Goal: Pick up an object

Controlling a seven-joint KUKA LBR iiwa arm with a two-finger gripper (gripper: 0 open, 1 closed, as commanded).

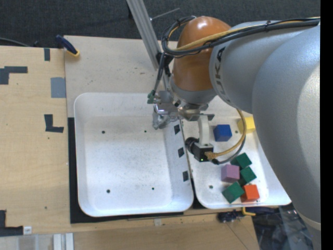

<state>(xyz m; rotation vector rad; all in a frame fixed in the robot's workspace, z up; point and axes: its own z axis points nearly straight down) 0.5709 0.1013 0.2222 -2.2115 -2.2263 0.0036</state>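
Observation:
My gripper (160,117) hangs over the far right corner of the left bin (83,155), close to the ridge between the two bins. The bulky grey arm with its orange band covers much of the right bin (213,199). In that bin lie a blue cube (222,133), a yellow block (249,124) partly hidden by a cable, a purple cube (230,172), three green blocks (234,192) and an orange block (251,192). All of them rest to the right of the gripper, apart from it.
A slanted metal bar (143,25) rises behind the bins. A blue and yellow clamp (67,46) sits on the wooden bench at the far left. Cables (229,152) loop from the wrist above the right bin.

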